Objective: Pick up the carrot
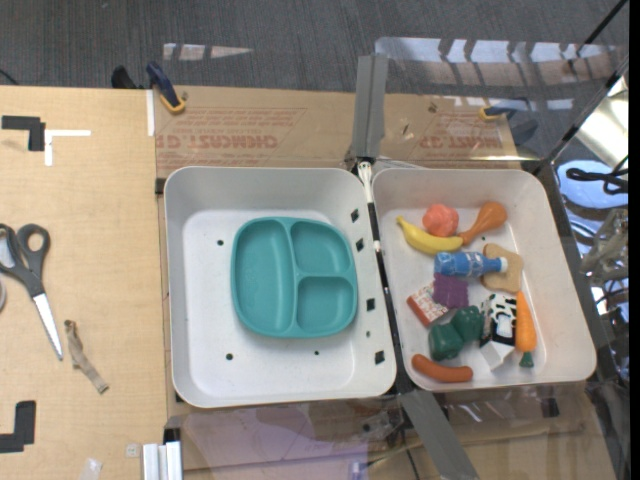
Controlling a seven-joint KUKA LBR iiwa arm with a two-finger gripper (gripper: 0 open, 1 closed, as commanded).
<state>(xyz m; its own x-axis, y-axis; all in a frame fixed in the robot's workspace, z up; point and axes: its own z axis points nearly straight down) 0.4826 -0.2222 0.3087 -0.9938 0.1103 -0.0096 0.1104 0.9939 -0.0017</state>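
Free room and obstacles. The left bin [190,268] was occupied at its centre by a teal divided plate [295,276]; open floor was left around the plate on all sides. The right bin [560,268] was crowded. The carrot [524,325] was found near the bin's right wall, flanked closely on its left by a black-and-white toy [500,320], with a tan piece [504,268] just above its upper end. A green vegetable [452,332], a purple block [452,292] and a blue bottle [467,264] were packed further left. A narrow strip of bare floor was left between carrot and right wall.
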